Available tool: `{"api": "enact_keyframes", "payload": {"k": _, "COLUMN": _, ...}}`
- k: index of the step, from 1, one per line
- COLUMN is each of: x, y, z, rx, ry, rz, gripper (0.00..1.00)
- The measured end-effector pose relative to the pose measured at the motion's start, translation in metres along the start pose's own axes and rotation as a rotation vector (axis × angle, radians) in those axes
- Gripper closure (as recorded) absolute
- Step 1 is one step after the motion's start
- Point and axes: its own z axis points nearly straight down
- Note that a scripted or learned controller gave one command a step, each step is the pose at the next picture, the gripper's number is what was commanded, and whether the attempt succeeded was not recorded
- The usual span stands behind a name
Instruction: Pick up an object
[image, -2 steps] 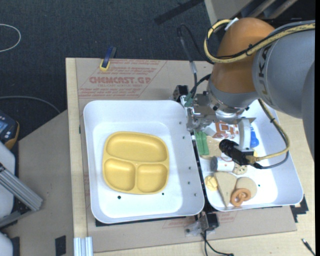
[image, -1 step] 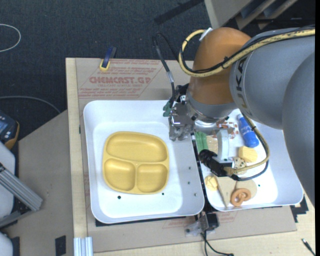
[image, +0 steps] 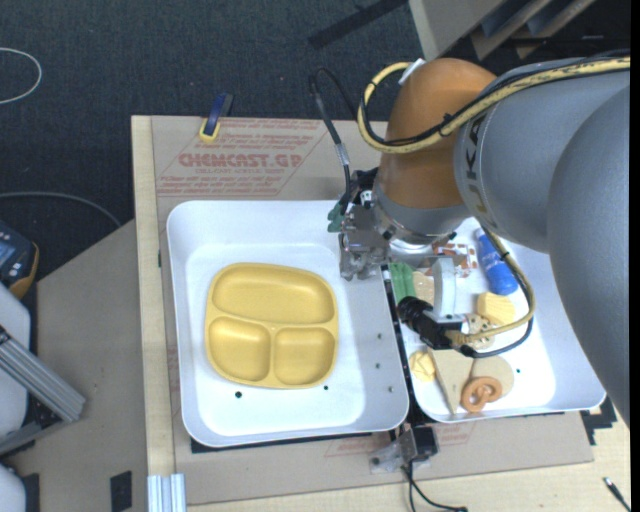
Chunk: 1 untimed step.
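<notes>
You have the gripper (image: 362, 245) low at the middle of the frame, over the seam between the two bins; whether it is spread or pinched you cannot tell from here. The left bin (image: 190, 300) carries a yellow divided tray (image: 270, 323) at its centre. In the right bin (image: 560, 385), lower right, lie a blue bottle (image: 495, 266), a yellow block (image: 497, 308), a green piece (image: 403, 280) and a pretzel (image: 481, 393).

The brown board (image: 250, 160) under the bins bears red print reading "CHEMCAST GP"; smaller lines are illegible.
</notes>
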Motion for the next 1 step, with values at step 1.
{"api": "enact_keyframes", "payload": {"k": 1, "x": 0.0064, "y": -0.0083, "z": -0.016, "rx": -0.006, "ry": 0.002, "rz": -0.002, "gripper": 1.0}}
